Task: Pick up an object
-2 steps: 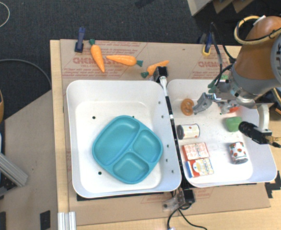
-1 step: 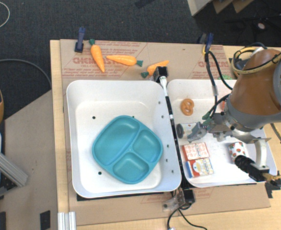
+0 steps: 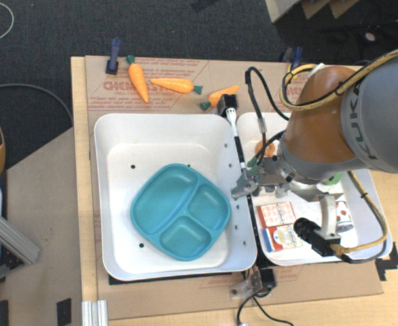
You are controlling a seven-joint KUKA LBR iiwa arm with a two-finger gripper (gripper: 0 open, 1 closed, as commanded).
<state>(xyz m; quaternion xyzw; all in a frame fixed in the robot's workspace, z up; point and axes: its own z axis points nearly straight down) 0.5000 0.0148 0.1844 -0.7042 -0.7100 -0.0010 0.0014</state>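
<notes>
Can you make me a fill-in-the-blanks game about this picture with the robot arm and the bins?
1. The blue plate lies in the ____ bin of the picture.
2. The plate has ____ sections.
3. The toy carrots on the cardboard behind the bins are colored ____.
4. The robot arm hangs over the ____ bin.

Missing words: left; three; orange; right

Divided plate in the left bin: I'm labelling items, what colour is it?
Teal blue plate, clearest in the camera view.
</notes>
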